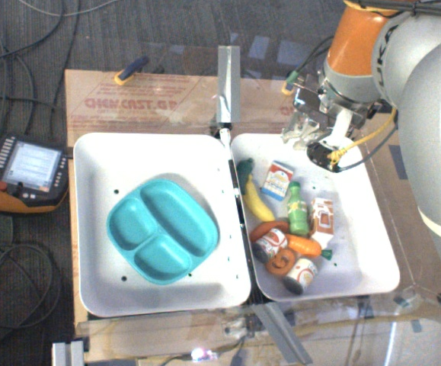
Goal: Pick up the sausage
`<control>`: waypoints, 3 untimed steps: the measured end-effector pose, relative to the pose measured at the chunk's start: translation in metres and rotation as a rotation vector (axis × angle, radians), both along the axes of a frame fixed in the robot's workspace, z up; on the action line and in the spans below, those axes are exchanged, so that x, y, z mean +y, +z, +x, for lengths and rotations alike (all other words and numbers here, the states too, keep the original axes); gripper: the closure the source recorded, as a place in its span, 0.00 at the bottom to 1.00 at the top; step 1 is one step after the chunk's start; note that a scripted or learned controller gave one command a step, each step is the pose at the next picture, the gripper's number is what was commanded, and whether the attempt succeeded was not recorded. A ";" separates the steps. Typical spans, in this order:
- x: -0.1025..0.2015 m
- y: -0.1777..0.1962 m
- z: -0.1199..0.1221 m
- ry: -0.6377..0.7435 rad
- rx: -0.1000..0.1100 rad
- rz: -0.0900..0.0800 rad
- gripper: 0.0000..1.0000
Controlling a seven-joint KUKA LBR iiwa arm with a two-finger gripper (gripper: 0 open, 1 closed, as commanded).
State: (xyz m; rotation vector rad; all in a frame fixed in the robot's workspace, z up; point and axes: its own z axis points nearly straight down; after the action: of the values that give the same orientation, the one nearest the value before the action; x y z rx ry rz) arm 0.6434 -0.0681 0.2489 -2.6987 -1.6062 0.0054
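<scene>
While the grey arm (422, 90) with its glossy orange band (361, 33) fills the upper right of the view, its pincer (305, 137) hangs at the far rim of the right bin (380, 235); whether it is wide or narrow cannot be told, and nothing shows between its tips.

The surface (151, 101) is a flat brown board with faded red lettering. On it sit two shallow, smooth white bins with rounded corners, side by side. The left bin (91, 166), well off to the pincer's left, holds a turquoise plastic tray (163, 229) with three compartments.

The right bin, directly under and nearward of the pincer, holds a clutter of toy food: a curved yellow banana (252, 199), a small blue and white carton (278, 180), a green bottle (297, 210), a white and red carton (323, 216), an orange carrot (305, 245), two short cans (270, 243) with red labels, and a pretzel-like brown piece (281, 262).

The sausage (266, 229), a smooth reddish-orange curved cylinder, lies in the right bin, apart from the pincer, nearer the camera and a little to its left. It sits just beside the banana and the green bottle, touching the nearest can.
</scene>
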 end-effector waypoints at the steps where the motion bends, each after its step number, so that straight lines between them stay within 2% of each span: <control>1: 0.059 0.056 0.025 0.033 0.000 0.000 1.00; 2: 0.106 0.024 0.025 0.332 0.001 -0.001 1.00; 3: 0.148 0.052 0.023 0.428 0.000 -0.002 1.00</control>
State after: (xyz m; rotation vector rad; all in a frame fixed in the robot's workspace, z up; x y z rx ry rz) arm 0.6665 0.0797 0.3009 -2.2982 -2.1443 0.0067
